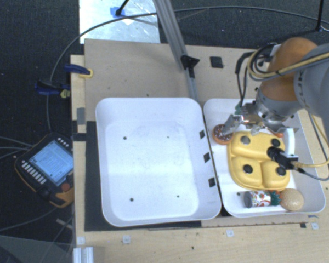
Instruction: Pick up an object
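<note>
At the far left, on the dark floor beside the bench (142,64), lies a handheld control pendant (46,166) with an orange-edged casing and a lit bluish screen; whatever text the screen carries is too small to read. Blue and yellow clamps (71,78) grip the bench's left edge. The left bin (107,114) is a shallow white tray with a few small dark holes in its floor. A grey pole (172,29) slants down from the top to the bench just above the gap between the bins.

The right bin (216,111) sits touching the left one. Near its left wall lies a small round brown-and-pink disc, like a doughnut (221,134). Just right of it, in the middle of the bin, sits a yellow moulded plastic tray (252,160) with rounded hollows. At the bin's front edge, a small can (257,199) lies on its side; its label is red, white and green, the writing too blurred to read. A tan egg-shaped ball (291,199) touches the can's right end.

The arm reaches in from the right, its orange band above the wrist. The gripper (236,122) hangs over the upper left of the right bin, just above the doughnut and the tray's top edge. I cannot tell how the jaws stand, and nothing can be seen held between them.
</note>
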Available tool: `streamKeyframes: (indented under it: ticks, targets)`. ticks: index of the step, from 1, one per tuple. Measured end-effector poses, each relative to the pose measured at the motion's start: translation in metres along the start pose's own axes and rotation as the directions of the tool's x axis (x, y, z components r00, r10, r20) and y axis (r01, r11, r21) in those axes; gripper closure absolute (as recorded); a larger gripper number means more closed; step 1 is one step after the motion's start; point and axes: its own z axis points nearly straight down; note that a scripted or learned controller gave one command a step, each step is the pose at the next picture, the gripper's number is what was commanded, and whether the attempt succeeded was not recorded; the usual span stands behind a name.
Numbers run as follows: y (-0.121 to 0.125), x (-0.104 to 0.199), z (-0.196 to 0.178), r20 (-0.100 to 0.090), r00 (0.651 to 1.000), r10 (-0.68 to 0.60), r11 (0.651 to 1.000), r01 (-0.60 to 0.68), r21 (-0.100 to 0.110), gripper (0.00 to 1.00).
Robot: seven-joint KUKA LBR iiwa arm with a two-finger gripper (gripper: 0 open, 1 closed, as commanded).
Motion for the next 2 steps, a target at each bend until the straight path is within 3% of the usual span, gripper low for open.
streamKeyframes:
  ticks: [1, 2]
  targets:
    - [0.002, 0.000, -0.014, 0.000, 1.000, -0.001, 1.000, 0.001, -0.006, 1.00]
    - [0.000, -0.003, -0.078, 0.001, 1.000, -0.002, 1.000, 0.002, -0.010, 1.00]
